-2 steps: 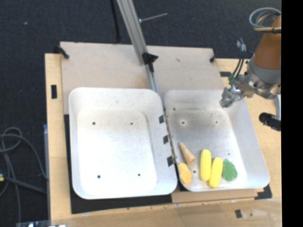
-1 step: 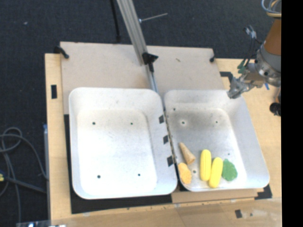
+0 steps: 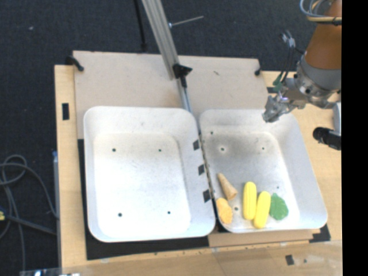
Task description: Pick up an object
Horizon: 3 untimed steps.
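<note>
- Gripper [image 3: 272, 115] hovers over the right bin's [image 3: 299, 154] far edge; whether the claw is released or clenched, I cannot tell.
- Two yellow corn cobs [image 3: 255, 203] lie near-side, beside a green piece [image 3: 279, 207]; probably light, rigid, smooth plastic, so grasp mid-length across the width.

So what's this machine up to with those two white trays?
A robot arm reaches in from the right, and its gripper sits above the far edge of the right tray. It is meant to pick something up, but nothing shows between its fingers. The things to choose from lie bunched in the near corner of that tray: two yellow pieces, a green lump, an orange piece and a tan cone. The left tray sits beside it.
</note>
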Tool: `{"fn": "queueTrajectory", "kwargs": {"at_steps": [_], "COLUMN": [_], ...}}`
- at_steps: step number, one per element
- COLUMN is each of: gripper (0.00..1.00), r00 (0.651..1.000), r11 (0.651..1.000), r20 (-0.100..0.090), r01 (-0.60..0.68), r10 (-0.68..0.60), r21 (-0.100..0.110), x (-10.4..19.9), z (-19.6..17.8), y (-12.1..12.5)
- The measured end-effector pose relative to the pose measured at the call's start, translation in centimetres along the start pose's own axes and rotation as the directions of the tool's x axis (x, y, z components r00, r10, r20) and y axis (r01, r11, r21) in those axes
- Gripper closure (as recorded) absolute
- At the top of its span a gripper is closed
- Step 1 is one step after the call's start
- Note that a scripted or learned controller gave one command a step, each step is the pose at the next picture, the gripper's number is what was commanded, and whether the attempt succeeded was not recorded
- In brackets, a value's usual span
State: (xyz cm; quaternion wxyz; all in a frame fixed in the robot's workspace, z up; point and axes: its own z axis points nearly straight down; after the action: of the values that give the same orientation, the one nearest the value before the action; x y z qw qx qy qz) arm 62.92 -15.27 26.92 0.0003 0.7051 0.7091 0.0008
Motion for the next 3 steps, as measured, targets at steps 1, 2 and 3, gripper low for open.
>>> {"fn": "queueTrajectory", "kwargs": {"at_steps": [1, 2, 3], "gripper": [1.0, 1.0, 1.0], "r00": [1.0, 1.0, 1.0], "r11": [1.0, 1.0, 1.0], "r20": [0.0, -0.001, -0.001], "r01": [0.001, 0.002, 0.002], "r10": [-0.001, -0.002, -0.002], "r21": [0.001, 0.0, 0.002], "x": [6.2, 11.7, 17.6], "z": [0.7, 0.1, 0.0], "y": [-0.8, -1.5, -2.3]}}
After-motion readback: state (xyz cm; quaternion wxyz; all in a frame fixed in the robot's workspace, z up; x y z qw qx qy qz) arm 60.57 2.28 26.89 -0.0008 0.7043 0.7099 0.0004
